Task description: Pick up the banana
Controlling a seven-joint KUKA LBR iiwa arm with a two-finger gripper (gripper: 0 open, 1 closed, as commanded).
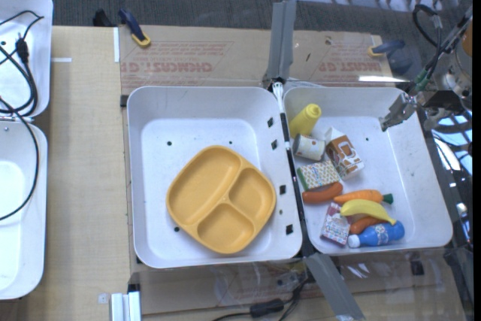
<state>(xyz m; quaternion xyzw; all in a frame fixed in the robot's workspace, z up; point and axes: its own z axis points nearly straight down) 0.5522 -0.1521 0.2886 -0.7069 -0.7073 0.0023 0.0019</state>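
Two white bins sit side by side on a desk. The banana (pixel 368 209) lies in the right bin (pixel 421 184), toward its near edge, on a carrot (pixel 362 197), beside a blue bottle (pixel 378 234). The gripper (pixel 396 113) hovers at that bin's far right rim, well apart from the banana, its fingers spread and holding nothing. A yellow divided plate (pixel 220 198) fills the left bin (pixel 150 162).

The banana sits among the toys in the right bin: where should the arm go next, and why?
Probably down and toward the near side: the pincer hangs by the right bin's far right wall, apart from the banana, which lies near the front between two carrots.
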